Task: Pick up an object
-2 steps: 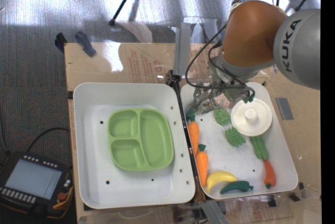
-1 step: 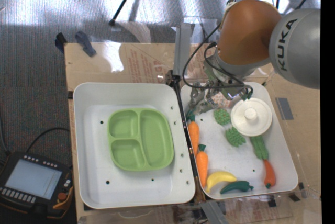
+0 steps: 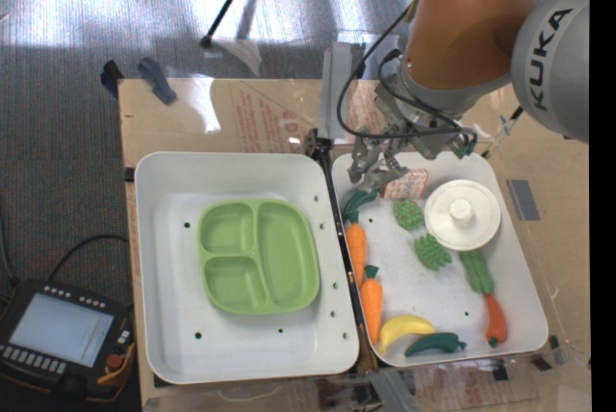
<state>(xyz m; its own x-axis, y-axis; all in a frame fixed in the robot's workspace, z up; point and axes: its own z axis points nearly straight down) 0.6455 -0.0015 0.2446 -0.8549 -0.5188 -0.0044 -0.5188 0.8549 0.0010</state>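
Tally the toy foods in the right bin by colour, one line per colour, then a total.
Orange toy carrots: 3
Green bumpy plastic pieces: 2
Dark green plastic pepper: 1
Yellow plastic banana: 1
Total: 7
The white round lid and a pinkish item under the gripper are not counted.

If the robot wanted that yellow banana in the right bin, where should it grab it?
Probably across the middle of the banana, coming straight down from above. It lies flat with its thickest part mid-length, and the fingers would have to fit between the carrot and the dark green pepper close beside it.
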